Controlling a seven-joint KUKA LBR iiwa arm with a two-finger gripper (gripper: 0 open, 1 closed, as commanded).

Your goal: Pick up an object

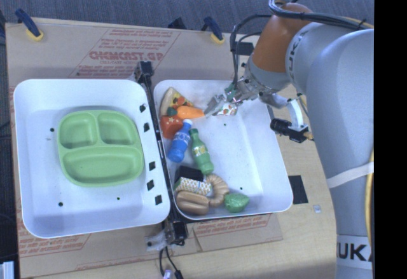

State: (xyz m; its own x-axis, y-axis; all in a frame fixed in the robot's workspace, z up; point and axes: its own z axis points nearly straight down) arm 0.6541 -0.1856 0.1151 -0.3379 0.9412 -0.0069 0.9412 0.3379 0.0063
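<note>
The big grey arm [331,74] leans in over the right bin [264,163]. Its pincer [219,105] hangs low near the back of that bin, just beside the carrot [189,112]. I cannot tell if the pincer is released or clenched, and I see nothing in it.

All the toys sit along the side of the right bin that is next to the left bin [32,144]. At the back of that row is a slice of pizza [170,100]. The carrot lies in front of it, and a red pepper [170,126] sits just beside the carrot. Next comes a blue bottle [180,144], lying down and touching the pepper. A green bottle [201,154] lies right beside the blue one. Near the front of the bin there is a black thing [189,175], a hot dog [192,201], a pretzel [218,187] and a small green lump [236,201], all crowded close.

The left bin holds a green tray [100,147] with three parts.

Both bins rest on a brown cardboard surface [76,42]. Blue clamps [28,23] grip its back edge.
</note>
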